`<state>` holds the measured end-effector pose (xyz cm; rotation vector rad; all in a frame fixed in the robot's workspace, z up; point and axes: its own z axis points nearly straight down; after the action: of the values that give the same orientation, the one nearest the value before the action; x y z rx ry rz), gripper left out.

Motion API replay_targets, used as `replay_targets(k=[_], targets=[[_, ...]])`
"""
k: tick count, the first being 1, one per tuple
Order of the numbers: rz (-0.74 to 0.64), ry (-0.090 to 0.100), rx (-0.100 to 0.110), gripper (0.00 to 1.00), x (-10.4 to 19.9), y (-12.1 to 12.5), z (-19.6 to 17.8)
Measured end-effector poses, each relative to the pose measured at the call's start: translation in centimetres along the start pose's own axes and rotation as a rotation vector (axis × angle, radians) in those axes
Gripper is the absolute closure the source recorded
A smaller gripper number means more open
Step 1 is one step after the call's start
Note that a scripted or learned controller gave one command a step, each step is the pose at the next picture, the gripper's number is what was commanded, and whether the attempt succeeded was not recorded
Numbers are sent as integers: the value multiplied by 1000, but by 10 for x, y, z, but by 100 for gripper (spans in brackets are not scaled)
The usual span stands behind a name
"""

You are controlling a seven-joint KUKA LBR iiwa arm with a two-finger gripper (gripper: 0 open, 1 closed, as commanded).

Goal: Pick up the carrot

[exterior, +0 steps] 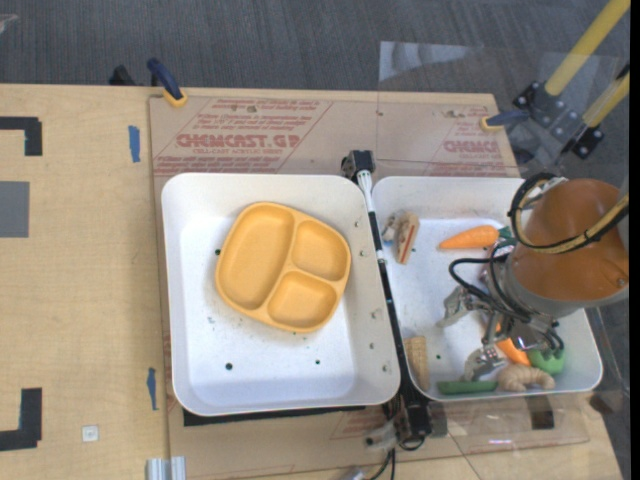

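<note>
The carrot (470, 236), orange with a green top, lies in the right bin (432, 298) near its far wall. My gripper (490, 346) hangs low over the near right part of that bin, well in front of the carrot and apart from it. The orange band of my arm (565, 253) covers the bin's right side. A small orange piece (515, 351) lies right beside the gripper, partly hidden by it.
The left bin (200, 348) holds a yellow three-part plate (283, 266). In the right bin lie a brownish striped item (405, 236) at the far left, a corn cob (416, 358), a green stick (465, 388), a pale knobby root (525, 378) and a green piece (548, 360).
</note>
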<state>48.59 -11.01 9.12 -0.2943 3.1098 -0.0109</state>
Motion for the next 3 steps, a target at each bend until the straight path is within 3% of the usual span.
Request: replay_targets(k=[1, 2, 3], targets=[[267, 3, -5, 0, 0, -57, 2], [221, 2, -2, 0, 4, -15, 1], [-178, -8, -7, 0, 1, -11, 0]])
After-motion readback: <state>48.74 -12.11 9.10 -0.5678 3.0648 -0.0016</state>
